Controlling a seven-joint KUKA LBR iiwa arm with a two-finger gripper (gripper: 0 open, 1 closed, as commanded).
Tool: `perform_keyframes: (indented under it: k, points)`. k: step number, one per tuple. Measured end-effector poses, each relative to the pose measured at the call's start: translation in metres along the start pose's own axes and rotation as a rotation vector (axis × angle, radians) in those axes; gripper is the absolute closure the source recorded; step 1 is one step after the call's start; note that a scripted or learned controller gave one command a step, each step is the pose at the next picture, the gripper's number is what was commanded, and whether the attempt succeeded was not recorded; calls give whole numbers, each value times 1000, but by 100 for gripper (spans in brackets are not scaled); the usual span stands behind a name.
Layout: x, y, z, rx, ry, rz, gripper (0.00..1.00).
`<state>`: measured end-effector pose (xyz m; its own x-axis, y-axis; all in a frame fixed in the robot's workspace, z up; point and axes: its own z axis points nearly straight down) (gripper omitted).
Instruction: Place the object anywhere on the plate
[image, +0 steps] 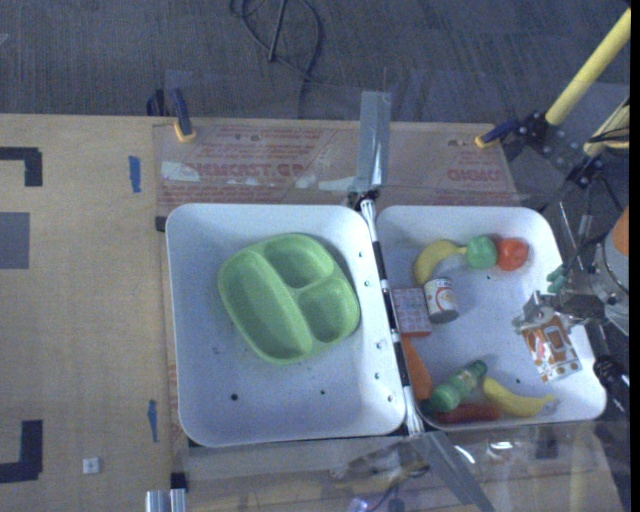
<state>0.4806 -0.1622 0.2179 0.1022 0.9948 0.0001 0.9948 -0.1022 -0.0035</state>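
Directly beneath the hand (548, 308) lies an orange-and-white carton (551, 349), at the right bin's (500, 222) edge; whether it is gripped, I cannot tell. Picking looks underway. Next: lift and carry left to the green plate (288, 297), well apart.

bench (80, 330), tan top: two white bins touching, left bin (200, 400), right bin (520, 225); blue tape strips (134, 173).

Plate (289, 297) in L bin (200, 390), toys R bin (540, 225).
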Motion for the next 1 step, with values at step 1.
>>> perform_keyframes:
  k: [1]
  points:
    - [62, 34, 47, 2, 0, -53, 100]
